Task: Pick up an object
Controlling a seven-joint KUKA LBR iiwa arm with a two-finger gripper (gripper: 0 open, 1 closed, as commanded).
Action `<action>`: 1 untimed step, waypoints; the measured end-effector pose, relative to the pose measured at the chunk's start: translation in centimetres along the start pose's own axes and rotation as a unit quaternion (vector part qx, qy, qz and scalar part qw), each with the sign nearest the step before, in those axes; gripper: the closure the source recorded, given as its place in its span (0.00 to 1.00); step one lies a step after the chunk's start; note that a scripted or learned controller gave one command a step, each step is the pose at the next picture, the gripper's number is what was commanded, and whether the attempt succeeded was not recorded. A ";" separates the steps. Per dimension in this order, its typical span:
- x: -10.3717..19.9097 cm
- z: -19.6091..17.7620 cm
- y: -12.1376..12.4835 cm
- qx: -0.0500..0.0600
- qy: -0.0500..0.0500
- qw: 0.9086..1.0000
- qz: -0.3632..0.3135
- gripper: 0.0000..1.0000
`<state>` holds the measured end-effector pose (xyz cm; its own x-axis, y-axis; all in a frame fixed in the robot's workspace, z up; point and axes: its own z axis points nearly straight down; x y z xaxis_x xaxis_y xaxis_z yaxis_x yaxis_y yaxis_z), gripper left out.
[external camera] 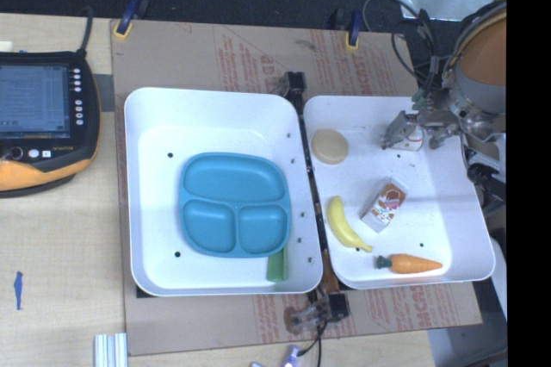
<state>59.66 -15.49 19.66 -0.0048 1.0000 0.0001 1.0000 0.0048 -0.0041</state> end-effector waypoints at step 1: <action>3.2 8.7 -6.1 0.000 -0.001 1.000 0.000 0.00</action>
<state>53.53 -12.36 11.01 -0.0051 1.0000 -0.0012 1.0000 0.0051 -0.0036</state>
